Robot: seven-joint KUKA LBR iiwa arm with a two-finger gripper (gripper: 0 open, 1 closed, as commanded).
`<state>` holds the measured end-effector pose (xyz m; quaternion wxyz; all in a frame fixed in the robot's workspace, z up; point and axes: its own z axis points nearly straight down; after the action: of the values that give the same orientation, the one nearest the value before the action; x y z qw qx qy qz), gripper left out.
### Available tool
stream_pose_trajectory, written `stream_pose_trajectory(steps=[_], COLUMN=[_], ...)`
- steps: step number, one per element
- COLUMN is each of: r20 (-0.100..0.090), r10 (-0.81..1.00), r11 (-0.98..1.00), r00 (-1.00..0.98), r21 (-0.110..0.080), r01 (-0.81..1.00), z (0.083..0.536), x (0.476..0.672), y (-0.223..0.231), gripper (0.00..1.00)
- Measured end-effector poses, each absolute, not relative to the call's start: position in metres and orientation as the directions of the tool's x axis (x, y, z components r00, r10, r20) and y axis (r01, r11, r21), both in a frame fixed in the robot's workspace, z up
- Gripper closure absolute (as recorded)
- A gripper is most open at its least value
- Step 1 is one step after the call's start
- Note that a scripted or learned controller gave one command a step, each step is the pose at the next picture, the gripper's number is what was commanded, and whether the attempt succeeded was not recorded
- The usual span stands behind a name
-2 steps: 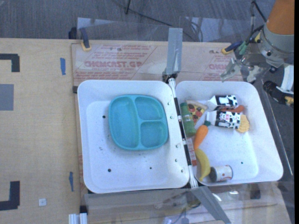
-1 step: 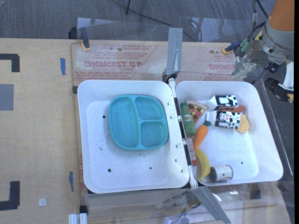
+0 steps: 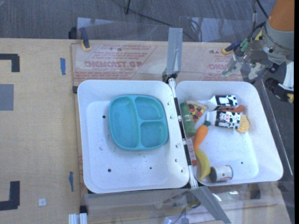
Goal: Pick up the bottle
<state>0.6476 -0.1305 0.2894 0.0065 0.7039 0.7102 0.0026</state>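
Note:
A dark green bottle (image 3: 188, 118) lies on its side along the left wall of the right bin (image 3: 261, 139), pointing front to back. My gripper (image 3: 243, 69) hangs above the back rim of that bin, well to the right of the bottle and behind it. Its fingers (image 3: 232, 69) are spread open with nothing between them. The orange band of the arm shows at the top right corner.
Beside the bottle lie a pizza slice (image 3: 198, 109), two cow-patterned cartons (image 3: 225, 119), a carrot (image 3: 201, 135), a banana (image 3: 203, 163) and a small can (image 3: 221, 173). The left bin (image 3: 93, 139) holds a teal divided plate (image 3: 138, 122). A metal divider post (image 3: 174, 55) rises between the bins at the back.

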Motion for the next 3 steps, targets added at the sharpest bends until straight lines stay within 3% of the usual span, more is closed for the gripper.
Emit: stream_pose_trajectory(steps=[1,2,3], r20=[0.0,-0.001,-0.001], r10=[0.997,0.787,0.762], r11=[-0.077,-0.617,-0.647], r00=[0.077,0.617,0.647], r21=[0.0,-0.007,-0.006], r01=[0.997,0.787,0.762], z=[0.19,0.184,0.172], x=[0.579,0.498,0.478], y=[-0.122,-0.082,-0.118], gripper=[0.0,0.0,0.0])
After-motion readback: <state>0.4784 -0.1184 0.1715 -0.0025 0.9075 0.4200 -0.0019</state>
